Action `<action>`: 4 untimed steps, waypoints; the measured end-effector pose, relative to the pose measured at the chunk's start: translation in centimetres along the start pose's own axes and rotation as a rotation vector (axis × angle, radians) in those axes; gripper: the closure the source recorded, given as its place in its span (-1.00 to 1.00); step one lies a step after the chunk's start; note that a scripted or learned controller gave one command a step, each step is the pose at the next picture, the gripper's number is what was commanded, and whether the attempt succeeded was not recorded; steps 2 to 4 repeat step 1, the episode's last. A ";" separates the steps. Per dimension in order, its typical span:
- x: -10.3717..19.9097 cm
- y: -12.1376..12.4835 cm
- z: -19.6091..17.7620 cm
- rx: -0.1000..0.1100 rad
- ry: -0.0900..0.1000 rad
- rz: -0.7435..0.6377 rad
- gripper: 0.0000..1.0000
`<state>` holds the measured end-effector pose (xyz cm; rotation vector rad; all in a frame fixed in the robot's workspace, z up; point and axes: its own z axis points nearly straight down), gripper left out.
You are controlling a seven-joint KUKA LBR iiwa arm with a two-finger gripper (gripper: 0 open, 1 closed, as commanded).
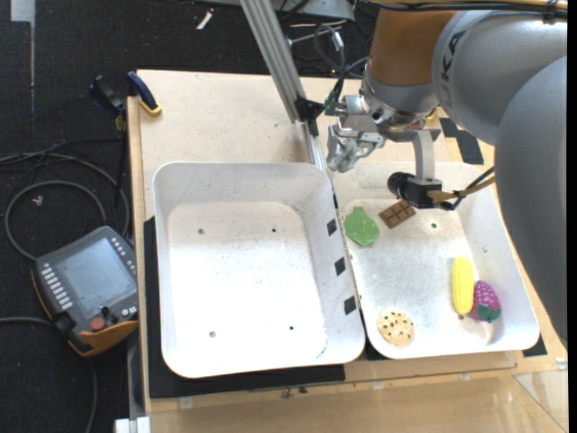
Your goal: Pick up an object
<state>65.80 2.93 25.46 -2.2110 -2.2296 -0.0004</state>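
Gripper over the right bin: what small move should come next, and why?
Probably shift toward the bin's middle and descend on the green piece. The gripper hangs above the right bin's far-left corner with nothing between its fingers, and that piece lies nearest, clear of the chocolate bar.

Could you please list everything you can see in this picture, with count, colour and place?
Bins: two, white, side by side on the bench.
Leaf: one, green, right bin, near the divide.
Chocolate: one, brown, right bin, beside the leaf.
Corn: one, yellow, right bin, right side.
Grapes: one bunch, purple, touching the corn.
Cookie: one, tan, right bin, near front edge.
Pendant: one, grey and orange, floor left of the bench.
Clamp: one, blue and yellow, bench's far left corner.
Gripper: one, metallic, above the right bin's far edge.
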 end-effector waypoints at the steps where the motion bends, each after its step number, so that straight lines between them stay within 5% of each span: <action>1: 5.9 1.2 0.5 -0.003 0.000 0.000 1.00; 4: 5.9 1.2 0.5 -0.003 0.000 0.000 1.00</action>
